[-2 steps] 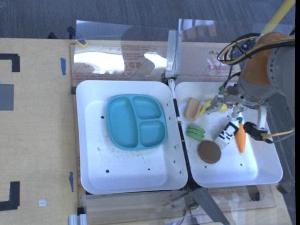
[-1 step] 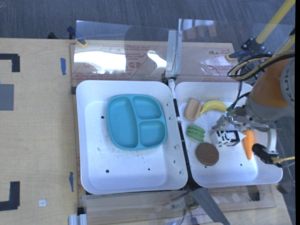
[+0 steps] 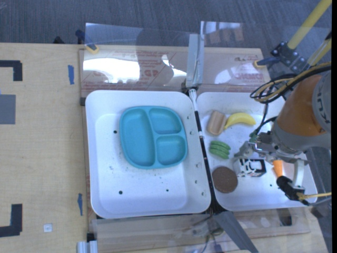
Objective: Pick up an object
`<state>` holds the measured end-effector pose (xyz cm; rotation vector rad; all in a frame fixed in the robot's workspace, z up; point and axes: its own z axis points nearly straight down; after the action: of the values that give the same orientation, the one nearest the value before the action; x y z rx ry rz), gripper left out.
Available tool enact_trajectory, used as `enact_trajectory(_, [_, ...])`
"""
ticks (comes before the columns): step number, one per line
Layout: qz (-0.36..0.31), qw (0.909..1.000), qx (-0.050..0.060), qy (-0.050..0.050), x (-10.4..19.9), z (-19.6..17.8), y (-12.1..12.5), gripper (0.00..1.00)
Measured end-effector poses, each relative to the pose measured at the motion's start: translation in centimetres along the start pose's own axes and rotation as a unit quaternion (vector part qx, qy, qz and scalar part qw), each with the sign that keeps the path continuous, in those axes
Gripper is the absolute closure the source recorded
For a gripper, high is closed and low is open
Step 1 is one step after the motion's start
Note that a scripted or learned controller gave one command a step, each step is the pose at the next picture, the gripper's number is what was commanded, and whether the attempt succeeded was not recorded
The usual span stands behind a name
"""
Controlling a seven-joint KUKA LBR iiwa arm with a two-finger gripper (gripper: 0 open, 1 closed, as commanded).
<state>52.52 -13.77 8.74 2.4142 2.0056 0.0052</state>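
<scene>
From the camera view, my tool (image 3: 251,165) sits low in the right bin (image 3: 242,196), and I cannot tell its state against the clutter. The likely targets lie just left of it: a brown round disc (image 3: 225,179), a green pod-like toy (image 3: 220,149), a banana (image 3: 239,120) and a tan bread-like piece (image 3: 216,122). My worry is a miss: the disc lies flat and may slip out, and the pod sits close enough to get nudged. An orange piece (image 3: 278,168) lies beside the wrist. The left bin (image 3: 105,157) holds a teal divided plate (image 3: 153,136), well apart.
</scene>
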Motion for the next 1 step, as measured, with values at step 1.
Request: enact_trajectory(1, [0.002, 1.0, -0.004, -0.001, -0.13, -1.16, 0.22, 1.0])
